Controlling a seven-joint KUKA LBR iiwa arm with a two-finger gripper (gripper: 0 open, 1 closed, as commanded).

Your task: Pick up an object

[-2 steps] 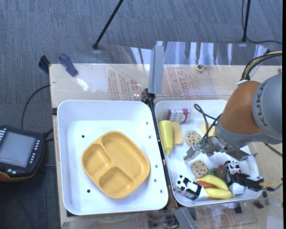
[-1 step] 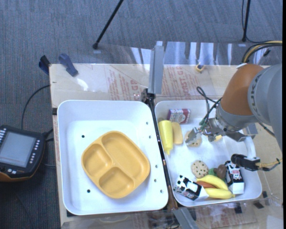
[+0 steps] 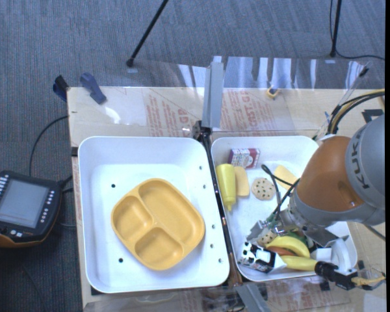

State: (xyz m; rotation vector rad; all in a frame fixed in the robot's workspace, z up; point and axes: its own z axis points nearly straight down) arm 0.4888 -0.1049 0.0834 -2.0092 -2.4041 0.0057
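Judging by shape, the banana beneath the gripper looks light, smooth, rigid; grasp across its middle; jaw state cannot be told.

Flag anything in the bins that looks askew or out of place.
Nothing looks spilled or broken. The yellow tray sits skewed in the left bin, and the toys in the right bin lie jumbled under the arm.

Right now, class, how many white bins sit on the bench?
2: the left bin holds a yellow divided plate; the right bin holds toy food, with the arm above it.
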